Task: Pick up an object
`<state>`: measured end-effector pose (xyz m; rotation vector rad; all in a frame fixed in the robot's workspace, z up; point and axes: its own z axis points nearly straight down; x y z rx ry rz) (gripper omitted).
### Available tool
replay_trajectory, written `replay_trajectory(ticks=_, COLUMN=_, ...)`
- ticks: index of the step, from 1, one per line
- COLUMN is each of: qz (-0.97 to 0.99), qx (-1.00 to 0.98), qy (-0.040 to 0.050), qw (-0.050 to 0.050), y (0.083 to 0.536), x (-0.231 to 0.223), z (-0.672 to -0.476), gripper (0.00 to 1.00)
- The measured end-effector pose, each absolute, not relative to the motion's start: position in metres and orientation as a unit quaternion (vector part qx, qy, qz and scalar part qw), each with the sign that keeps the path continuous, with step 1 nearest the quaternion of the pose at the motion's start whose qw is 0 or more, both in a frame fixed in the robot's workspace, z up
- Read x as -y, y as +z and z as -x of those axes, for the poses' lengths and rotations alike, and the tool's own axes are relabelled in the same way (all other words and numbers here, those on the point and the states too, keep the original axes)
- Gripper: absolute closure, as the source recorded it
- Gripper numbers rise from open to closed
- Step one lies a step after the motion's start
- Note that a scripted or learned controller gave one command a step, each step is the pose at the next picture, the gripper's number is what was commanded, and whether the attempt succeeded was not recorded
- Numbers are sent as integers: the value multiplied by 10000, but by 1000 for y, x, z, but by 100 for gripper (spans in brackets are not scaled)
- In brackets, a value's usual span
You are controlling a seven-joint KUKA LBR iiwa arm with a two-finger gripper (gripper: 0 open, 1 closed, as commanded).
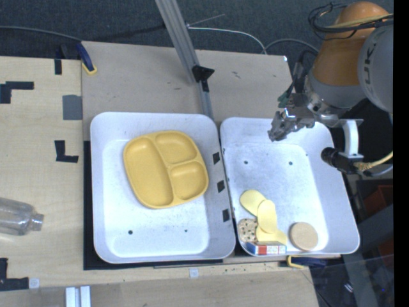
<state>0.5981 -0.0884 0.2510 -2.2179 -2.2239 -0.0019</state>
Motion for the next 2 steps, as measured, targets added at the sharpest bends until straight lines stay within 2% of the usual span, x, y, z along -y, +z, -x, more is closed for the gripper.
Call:
replay_trajectory(ticks=1, qz=7046, qx=7096, qy=-10, qw=-2, y=247, x=41, z=-658, gripper=100)
replay_trajectory(ticks=2, qz=7063, qx=7079, qy=-8, qw=-8, y=281, x=59, z=-664, gripper=100)
